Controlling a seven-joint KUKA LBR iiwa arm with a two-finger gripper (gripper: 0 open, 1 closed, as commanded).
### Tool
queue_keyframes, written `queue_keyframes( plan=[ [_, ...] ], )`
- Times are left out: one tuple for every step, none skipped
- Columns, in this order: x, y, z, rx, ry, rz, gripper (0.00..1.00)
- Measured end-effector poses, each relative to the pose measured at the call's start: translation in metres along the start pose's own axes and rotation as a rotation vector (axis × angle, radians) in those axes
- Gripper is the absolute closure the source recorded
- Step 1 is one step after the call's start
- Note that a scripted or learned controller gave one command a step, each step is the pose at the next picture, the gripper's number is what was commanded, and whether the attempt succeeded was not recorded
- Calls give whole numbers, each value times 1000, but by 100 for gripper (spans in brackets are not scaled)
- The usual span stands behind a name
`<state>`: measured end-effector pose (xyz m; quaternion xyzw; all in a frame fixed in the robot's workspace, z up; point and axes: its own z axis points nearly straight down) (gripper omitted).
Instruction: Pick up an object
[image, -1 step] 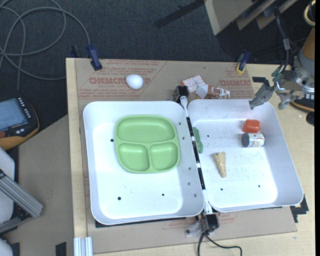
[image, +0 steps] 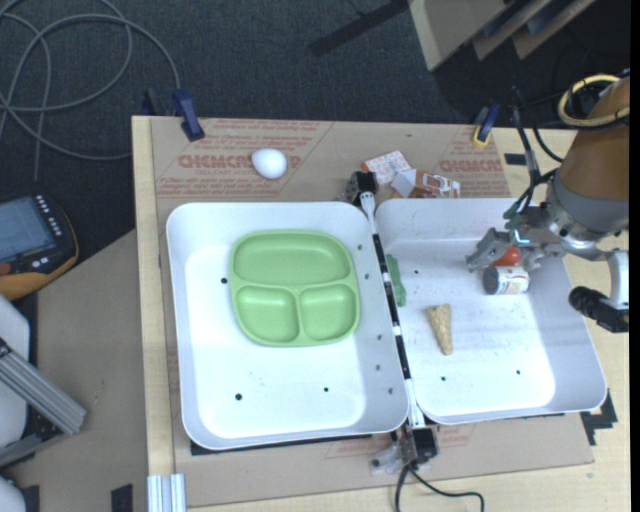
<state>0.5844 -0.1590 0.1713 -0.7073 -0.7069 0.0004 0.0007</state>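
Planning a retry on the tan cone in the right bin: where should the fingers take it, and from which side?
Grip the cone from above, across its wider upper end. It lies flat, tapering toward the near edge of the right bin, with bare floor on both sides for fingers.

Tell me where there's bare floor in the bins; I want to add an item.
Left bin: free below the green tray. Right bin: free below the cone. Crowded near the tool and can.

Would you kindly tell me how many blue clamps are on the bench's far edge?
2. One blue clamp grips the far left corner; the other blue clamp sits toward the far right, above the right bin. Others may be hidden.
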Motion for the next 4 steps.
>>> queue_keyframes(
  plan=[
    [40, -22, 42, 0, 0, -1, 0],
    [65, -34, 80, 1, 1, -1, 0],
    [65, -34, 70, -2, 0, 0, 100],
    [163, -16, -13, -2, 1, -2, 100]
  ],
)
